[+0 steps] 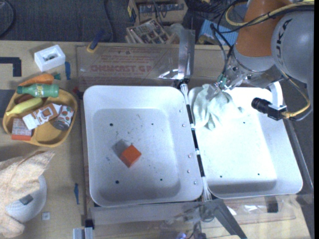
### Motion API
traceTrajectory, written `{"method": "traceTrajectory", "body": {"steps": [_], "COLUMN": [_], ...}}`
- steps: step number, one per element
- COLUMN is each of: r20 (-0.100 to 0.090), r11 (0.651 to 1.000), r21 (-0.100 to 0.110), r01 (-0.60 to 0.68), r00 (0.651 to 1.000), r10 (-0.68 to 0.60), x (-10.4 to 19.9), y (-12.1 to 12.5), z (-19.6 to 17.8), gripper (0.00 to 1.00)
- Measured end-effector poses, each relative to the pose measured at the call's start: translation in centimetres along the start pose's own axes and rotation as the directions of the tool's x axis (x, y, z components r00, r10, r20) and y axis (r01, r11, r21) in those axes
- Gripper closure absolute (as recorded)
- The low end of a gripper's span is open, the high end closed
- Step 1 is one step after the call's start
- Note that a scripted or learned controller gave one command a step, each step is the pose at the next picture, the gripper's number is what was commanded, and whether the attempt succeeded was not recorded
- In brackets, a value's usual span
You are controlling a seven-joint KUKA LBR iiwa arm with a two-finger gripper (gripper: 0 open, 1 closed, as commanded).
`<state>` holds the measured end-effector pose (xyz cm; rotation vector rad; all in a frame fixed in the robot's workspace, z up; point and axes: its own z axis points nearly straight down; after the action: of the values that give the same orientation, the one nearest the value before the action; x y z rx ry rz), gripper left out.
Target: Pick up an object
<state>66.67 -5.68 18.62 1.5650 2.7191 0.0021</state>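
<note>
Fingers [225, 82] looked closed on a raised peak of the pale cloth [212, 107], with fabric drawn up between the tips; the grip was narrow, and only a small pinch of cloth was caught. The cloth sat crumpled in the back-left corner of the right bin [259, 178], bunched against the wall beside the divider, most of it resting on the bin floor.

Handling judgement: soft, light, limp, not fragile. It would drape and stretch on a lift and not come up as one piece. A thin fold could slip out, so a deeper bite into the thick middle bunch would be safer than the edge.

The gripper [223, 86] hung from the grey arm [294, 39] over the bench's far right side. The left bin [99, 103] held an orange block [131, 156] with a small grey piece [120, 147] touching it, well apart from the cloth. A yellow bowl [35, 136] of toy food sat at the bench's left edge.
</note>
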Motion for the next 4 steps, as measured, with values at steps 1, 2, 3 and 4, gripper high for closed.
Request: {"method": "traceTrajectory", "body": {"steps": [1, 2, 3, 4], "r20": [0.001, 0.002, 0.001, -0.001], "r11": [0.905, 0.738, 0.739, 0.824], "r21": [0.001, 0.002, 0.002, 0.006], "r01": [-0.425, -0.675, -0.674, -0.566], "r00": [0.905, 0.738, 0.739, 0.824], "r10": [0.425, 0.675, 0.674, 0.566], "x": [1.5, 0.5, 0.5, 1.0], "y": [0.9, -3.0, -3.0, -5.9], "z": [0.1, -8.3, -8.3, 0.1], "gripper": [1.0, 1.0, 0.0, 0.0]}}
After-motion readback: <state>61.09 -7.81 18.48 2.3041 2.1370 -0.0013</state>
